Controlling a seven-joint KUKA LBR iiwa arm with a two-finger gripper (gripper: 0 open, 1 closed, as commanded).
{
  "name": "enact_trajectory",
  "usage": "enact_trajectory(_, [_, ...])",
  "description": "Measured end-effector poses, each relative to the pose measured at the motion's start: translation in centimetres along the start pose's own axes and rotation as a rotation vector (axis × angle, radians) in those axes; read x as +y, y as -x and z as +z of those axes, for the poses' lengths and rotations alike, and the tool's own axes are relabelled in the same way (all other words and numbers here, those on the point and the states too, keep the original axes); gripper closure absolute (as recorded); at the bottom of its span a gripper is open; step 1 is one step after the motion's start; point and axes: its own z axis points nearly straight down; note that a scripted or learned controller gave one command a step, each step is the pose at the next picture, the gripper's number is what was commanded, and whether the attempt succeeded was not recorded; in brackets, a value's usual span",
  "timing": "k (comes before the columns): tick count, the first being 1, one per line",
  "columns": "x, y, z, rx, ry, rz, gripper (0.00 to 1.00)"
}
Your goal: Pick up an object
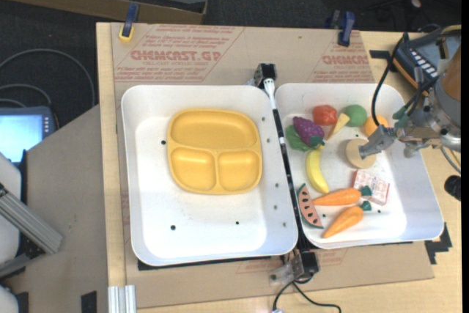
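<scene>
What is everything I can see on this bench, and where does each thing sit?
shallow white bins: two, side by side.
divided plastic plate: one, yellow, left bin.
toy banana: one, yellow, right bin, middle.
toy carrots: two, orange, right bin, front.
watermelon slice: one, red and green, right bin's front left corner.
toy grapes: one bunch, purple, right bin, back left.
toy tomato: one, red, right bin, back.
round wooden disc: one, tan, right bin, beside the gripper.
two-finger gripper: one, grey, over right bin.
</scene>
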Motion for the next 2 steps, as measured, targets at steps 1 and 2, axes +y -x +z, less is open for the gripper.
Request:
enact_trajectory(1, [1.8,1.4,16.7,-0.005,0.006,0.000,0.00])
enact_trajectory(2, [7.0,-1.0,16.9,-0.002,0.007,-0.003,0.00])
